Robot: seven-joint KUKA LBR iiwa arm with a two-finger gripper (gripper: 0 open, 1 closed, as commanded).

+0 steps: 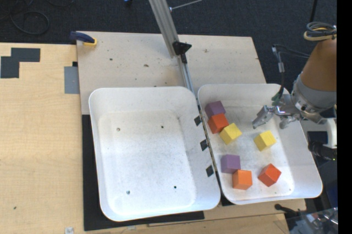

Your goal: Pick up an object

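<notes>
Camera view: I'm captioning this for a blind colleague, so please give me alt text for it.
A grey robot arm reaches in from the right, its gripper hovering over the right white bin, just above a yellow cube. That bin holds six cubes: two purple, two yellow, two orange-red. The left white bin sits beside it on a wooden bench.

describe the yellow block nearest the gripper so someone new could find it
Look in the right bin, the one that holds all the blocks. Under the gripper at the bin's right side lies a yellow block, apart from the rest. The other yellow block sits further left, touching an orange block.
</notes>
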